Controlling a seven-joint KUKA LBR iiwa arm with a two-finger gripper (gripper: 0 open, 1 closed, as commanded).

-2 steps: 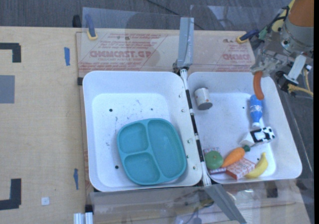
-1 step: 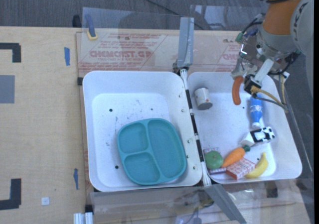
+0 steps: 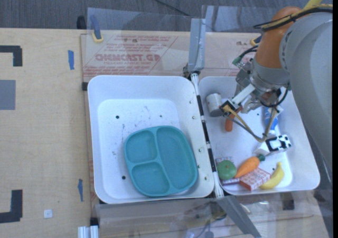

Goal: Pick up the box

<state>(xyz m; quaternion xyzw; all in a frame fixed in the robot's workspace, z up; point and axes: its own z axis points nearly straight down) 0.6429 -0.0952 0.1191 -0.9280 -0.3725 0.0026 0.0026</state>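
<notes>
Small red-and-white cardboard box (image 3: pixel 254 179) sits at near edge of right shallow white bin (image 3: pixel 306 176), just beside orange toy carrot (image 3: pixel 247 166) and yellow toy banana (image 3: pixel 273 177). Box long axis roughly left-right, right end angled slightly far. End effector (image 3: pixel 262 99) over far half of same bin; box lies well apart, nearward, barely left. Opening: cannot tell; no object seen held.
</notes>
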